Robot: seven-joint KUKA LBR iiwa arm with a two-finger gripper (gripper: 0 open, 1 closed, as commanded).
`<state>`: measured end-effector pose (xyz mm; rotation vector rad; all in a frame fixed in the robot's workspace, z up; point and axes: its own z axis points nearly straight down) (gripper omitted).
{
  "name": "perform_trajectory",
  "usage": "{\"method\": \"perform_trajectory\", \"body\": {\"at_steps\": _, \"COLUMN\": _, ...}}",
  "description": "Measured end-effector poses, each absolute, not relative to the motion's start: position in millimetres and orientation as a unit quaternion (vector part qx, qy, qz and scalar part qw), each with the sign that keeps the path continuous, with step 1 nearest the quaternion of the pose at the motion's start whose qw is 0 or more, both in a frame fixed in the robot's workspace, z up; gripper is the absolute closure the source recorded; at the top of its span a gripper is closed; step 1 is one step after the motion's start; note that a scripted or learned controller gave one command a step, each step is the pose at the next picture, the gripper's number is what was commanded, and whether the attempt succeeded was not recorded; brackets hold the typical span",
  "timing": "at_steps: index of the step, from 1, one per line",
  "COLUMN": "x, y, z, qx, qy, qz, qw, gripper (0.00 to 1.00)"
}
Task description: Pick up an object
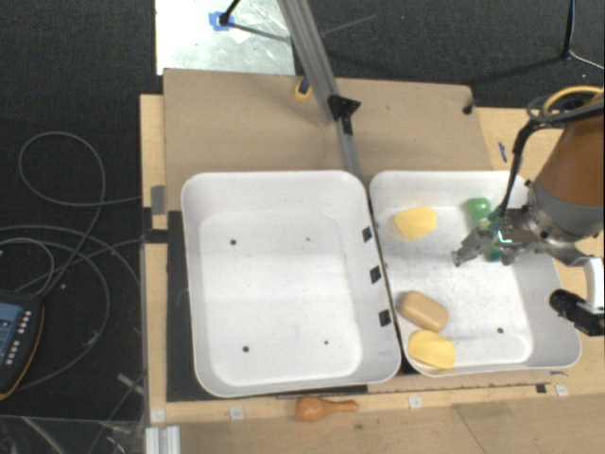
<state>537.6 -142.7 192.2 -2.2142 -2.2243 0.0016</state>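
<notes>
The right bin (544,296) holds a pale yellow lump (416,222) near its back left and a small green object (477,207) near the back. A tan block (423,310) and a second yellow piece (433,350) lie at its front left. My gripper (483,253) hangs over the right half of this bin, just in front of the green object and to the right of the yellow lump. Its fingers are spread open with nothing between them.
The left bin (274,282) stands beside the right one, joined by dark clips along the shared wall. A small orange-brown object (326,407) lies on the bench in front of the bins. A grey pole (317,55) slants in from the back.
</notes>
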Motion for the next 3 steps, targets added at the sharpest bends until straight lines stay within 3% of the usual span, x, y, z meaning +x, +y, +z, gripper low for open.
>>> {"method": "perform_trajectory", "body": {"at_steps": 1, "x": 538.5, "y": -143, "z": 194, "qx": -0.706, "qy": -0.708, "qz": -0.0006, "qw": 0.000, "gripper": 0.00}}
{"method": "perform_trajectory", "body": {"at_steps": 3, "x": 528.4, "y": -137, "z": 90, "qx": -0.707, "qy": -0.707, "qz": 0.0009, "qw": 0.002, "gripper": 0.00}}
